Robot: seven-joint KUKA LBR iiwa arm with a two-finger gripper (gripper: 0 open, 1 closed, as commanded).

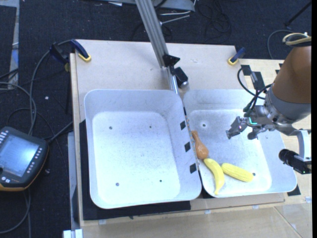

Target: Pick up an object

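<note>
Looking down on the desk (129, 66), two white bins sit side by side, and the arm (293, 88) comes in from the right with its gripper (242, 129) hanging open-fingered over the right bin (218, 115), nothing between the fingers. Below it in that bin, a banana (215, 174) curves along the near left corner, a corn cob (237, 172) lies just beside it on the right, and an orange-brown pear-like piece (199, 146) rests against the left wall, touching the banana's top. The left bin (133, 152) has just its speckled floor, and a pendant (19, 157) lies on the dark floor far left.
</note>
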